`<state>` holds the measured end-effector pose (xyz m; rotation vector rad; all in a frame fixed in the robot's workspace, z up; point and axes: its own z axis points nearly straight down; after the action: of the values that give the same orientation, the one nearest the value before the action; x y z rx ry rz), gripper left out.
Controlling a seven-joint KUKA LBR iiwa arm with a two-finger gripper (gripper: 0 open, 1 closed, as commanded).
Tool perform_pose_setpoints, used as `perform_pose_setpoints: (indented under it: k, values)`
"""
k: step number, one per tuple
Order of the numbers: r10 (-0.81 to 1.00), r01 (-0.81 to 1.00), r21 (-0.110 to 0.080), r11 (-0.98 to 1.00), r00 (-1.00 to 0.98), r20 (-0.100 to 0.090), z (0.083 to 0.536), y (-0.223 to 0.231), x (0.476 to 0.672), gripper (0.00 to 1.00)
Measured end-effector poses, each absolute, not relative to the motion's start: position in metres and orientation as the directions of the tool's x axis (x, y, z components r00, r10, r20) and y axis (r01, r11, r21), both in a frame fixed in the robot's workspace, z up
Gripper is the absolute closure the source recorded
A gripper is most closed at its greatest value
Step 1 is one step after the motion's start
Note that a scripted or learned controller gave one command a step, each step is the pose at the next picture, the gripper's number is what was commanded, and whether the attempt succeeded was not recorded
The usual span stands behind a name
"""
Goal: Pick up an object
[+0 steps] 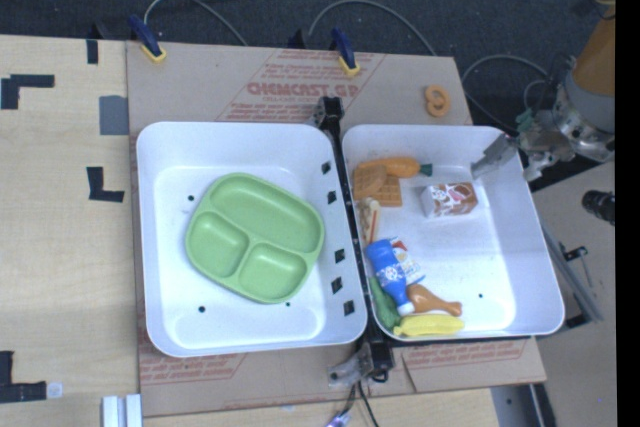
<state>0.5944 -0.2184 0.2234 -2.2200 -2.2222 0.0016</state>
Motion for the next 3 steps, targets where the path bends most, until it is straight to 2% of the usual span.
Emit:
perform_pose_setpoints:
  k: [1, 2, 3]
  values:
    - [1.0, 1.0, -0.003, 0.002, -0.002, 0.001, 0.164, -0.17, 0.618, 0.0]
    - [1.0, 1.0, 0.009, -0.001, 0.001, -0.007, 0.099, -0.133, 0.642, 0.0]
    - [1.0, 1.0, 0.015, -0.006, 0.006, -0.019, 0.099, -0.13, 0.652, 0.0]
